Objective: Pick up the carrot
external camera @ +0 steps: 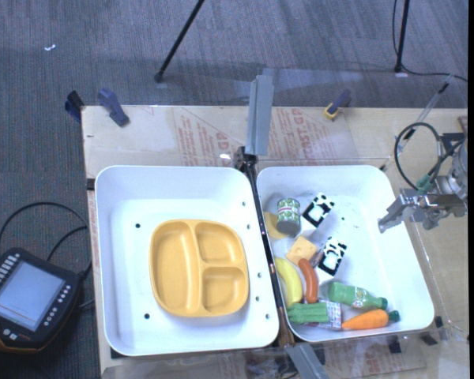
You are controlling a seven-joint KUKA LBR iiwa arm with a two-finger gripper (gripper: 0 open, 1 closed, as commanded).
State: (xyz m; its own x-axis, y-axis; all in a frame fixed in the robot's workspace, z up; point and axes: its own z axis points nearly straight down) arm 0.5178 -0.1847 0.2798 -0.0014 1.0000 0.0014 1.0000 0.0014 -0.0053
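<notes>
The carrot (366, 320) is orange with a green top and lies along the front wall of the right bin (395, 247), near its front right corner. It touches a green bottle (355, 295) just behind it. My gripper (412, 216) hangs over the right rim of that bin, well behind and to the right of the carrot. It is open, with nothing between its fingers.
Beside the carrot lie a green packet (312, 313), a banana (291, 281), a sausage (308, 280), a cheese wedge (302, 249), a can (288, 210) and two black-and-white blocks (320, 209) (332, 257). The left bin (118, 212) holds a yellow divided plate (199, 267).
</notes>
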